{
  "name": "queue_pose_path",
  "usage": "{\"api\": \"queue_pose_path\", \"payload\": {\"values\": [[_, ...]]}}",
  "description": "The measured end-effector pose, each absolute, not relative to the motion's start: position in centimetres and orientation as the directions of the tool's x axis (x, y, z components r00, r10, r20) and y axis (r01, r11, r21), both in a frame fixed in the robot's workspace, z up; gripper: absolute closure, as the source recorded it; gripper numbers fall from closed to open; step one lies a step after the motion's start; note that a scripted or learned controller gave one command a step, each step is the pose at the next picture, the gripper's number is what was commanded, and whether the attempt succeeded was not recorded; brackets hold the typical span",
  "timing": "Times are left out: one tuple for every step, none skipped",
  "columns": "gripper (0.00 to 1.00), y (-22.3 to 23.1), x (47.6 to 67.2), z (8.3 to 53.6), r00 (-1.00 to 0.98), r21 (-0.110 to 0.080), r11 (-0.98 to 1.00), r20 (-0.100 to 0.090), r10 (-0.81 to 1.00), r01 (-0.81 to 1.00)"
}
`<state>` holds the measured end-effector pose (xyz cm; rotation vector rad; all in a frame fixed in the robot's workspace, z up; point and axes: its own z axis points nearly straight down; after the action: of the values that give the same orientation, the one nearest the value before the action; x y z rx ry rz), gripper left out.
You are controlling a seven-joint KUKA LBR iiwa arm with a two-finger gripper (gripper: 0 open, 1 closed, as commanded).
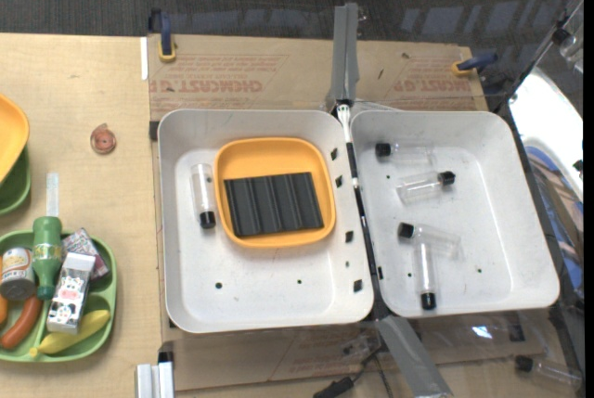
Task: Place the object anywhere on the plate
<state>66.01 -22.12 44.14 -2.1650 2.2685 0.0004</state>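
An orange plate [275, 157] lies in the left white bin [260, 294], with a dark ribbed rectangular insert [275, 204] resting on its middle. A clear vial with a black cap [202, 194] lies in the left bin, just left of the plate, cap toward the front. Several more clear vials with black caps lie in the right bin [520, 285]: one near the back [401, 148], one in the middle [425, 186], one lower [427, 238] and one near the front [425, 274].
A grey post [345, 53] stands behind the seam between the bins. On the wooden table to the left sit a green tray of toy food [56, 289], a yellow and green bowl [9, 155] and a small pink disc [103, 140]. Cardboard lies under the bins.
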Motion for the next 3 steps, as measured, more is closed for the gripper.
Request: {"api": "queue_pose_path", "payload": {"values": [[0.0,-22.2,66.0,44.1,-0.047,-0.003,0.047,-0.004,-0.999,-0.999],[0.0,-21.9,64.4,36.6,0.253,-0.001,-0.253,-0.005,-0.967,-0.967],[0.0,-21.1,65.9,27.8,0.477,-0.002,-0.477,-0.005,-0.879,-0.879]]}}
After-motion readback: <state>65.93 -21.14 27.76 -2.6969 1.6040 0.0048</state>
